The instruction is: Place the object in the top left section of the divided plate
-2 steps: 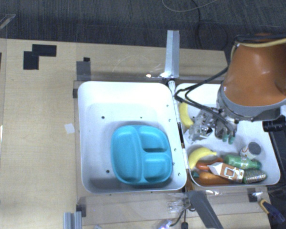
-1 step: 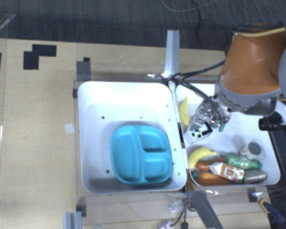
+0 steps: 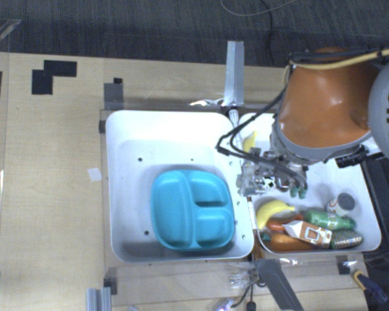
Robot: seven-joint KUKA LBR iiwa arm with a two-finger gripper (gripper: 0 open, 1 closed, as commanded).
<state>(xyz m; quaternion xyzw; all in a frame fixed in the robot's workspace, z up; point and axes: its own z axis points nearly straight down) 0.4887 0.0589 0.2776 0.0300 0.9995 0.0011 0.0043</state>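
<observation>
the metal two-finger hand (image 3: 272, 180) hangs over the right shallow white bin (image 3: 369, 232), near its left wall, under the grey arm with the orange band (image 3: 324, 102). whether it is released or clenched cannot be told; nothing shows between its tips. the task does not name its object. the nearest candidate is a yellow banana (image 3: 273, 211) lying just below the hand, its long axis running roughly left to right, touching a heap of packets and bottles (image 3: 318, 229). the blue divided plate (image 3: 193, 207) sits in the left white bin (image 3: 126, 173), to the hand's left; its top left section (image 3: 172, 196) is the far side, so a carry would likely go leftward across the bin walls.
</observation>
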